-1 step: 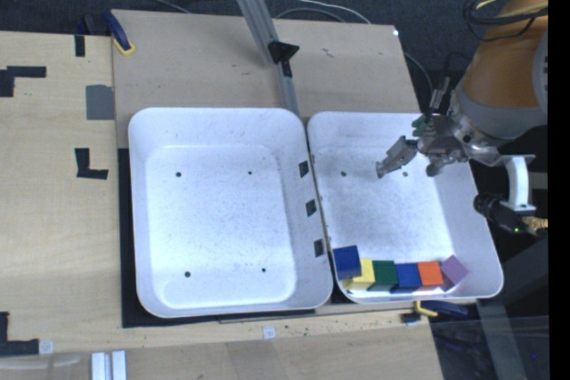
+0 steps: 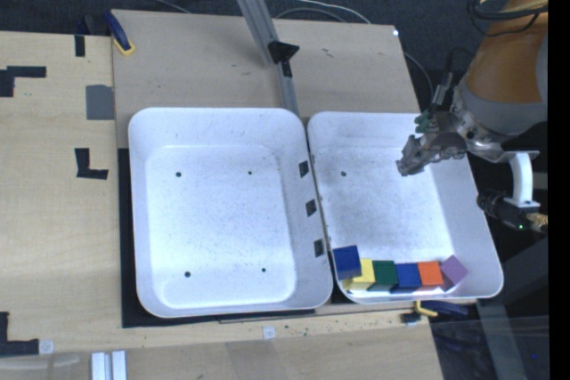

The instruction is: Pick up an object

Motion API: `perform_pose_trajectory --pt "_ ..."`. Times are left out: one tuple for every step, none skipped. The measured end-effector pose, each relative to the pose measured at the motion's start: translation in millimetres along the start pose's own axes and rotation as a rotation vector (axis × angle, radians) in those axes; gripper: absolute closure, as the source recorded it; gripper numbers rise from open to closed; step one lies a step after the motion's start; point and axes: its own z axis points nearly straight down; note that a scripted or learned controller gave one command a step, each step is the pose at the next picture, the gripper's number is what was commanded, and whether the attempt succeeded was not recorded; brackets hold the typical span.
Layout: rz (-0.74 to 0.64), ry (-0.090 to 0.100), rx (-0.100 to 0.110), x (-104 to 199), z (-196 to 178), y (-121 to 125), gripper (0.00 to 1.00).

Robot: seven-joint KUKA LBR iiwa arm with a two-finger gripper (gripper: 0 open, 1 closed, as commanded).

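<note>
Blocks: row of them along the near wall of the right bin point(image 2: 463, 191), well below the gripper point(image 2: 411, 161) and apart from it. Blue block point(image 2: 346, 260) is at the row's left end, then yellow point(image 2: 363, 274), green point(image 2: 384, 272), blue point(image 2: 408, 276), orange point(image 2: 429, 273), purple point(image 2: 453, 269). Gripper hangs over the bin's upper right; can't tell its opening, no object visible in it.

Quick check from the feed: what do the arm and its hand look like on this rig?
The arm is bulky and rounded, grey with a broad orange band above the wrist. Thin dark cables loop over its top. The hand is small, dark grey metal, with dark wiring at its base.
</note>
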Motion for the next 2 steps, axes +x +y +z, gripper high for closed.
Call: perform_pose_trajectory --pt "0.0 0.0 0.0 0 0 0 0.0" --pt "0.0 -0.005 -0.013 -13 -87 47 0.0"
